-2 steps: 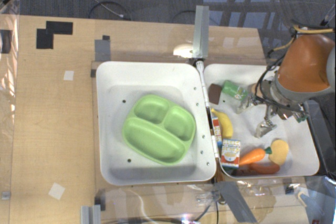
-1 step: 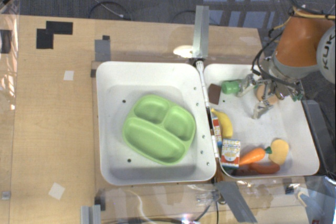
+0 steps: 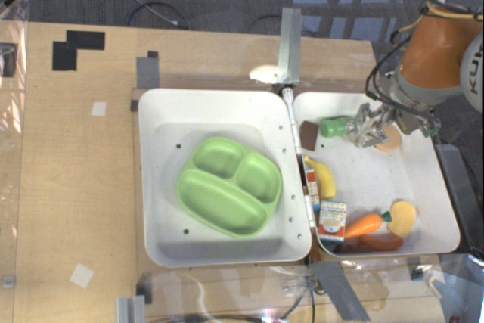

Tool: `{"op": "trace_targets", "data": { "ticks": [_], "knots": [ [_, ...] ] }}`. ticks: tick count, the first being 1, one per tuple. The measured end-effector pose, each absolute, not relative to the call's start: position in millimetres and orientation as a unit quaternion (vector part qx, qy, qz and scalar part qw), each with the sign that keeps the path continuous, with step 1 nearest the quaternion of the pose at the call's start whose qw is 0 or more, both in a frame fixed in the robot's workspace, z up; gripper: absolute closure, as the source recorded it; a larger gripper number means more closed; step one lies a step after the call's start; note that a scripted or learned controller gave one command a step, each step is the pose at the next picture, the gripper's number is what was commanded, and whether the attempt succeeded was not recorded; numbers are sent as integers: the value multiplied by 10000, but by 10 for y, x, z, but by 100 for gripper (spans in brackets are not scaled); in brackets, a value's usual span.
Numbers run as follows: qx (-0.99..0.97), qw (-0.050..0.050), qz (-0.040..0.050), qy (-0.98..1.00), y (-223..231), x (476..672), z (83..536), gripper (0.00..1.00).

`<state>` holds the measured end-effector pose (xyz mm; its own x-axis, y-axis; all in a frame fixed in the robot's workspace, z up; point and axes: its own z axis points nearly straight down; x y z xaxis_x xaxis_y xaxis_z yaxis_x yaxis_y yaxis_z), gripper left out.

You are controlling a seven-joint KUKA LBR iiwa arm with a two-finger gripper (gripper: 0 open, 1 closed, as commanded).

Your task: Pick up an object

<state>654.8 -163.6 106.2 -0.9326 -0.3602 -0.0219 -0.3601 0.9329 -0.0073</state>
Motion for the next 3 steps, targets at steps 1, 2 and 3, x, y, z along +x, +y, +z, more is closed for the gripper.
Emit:
{"op": "trace_targets", "data": {
  "ticks": [1,2,3],
  "knots": [
    [-1448,143,-46,9894,-1631,6735,2801,100],
    [-1808,51,8,9835,-763,6711,2555,100],
    [-1141,99,-1,9934,-255,6711,3367,100]
  ]
}}
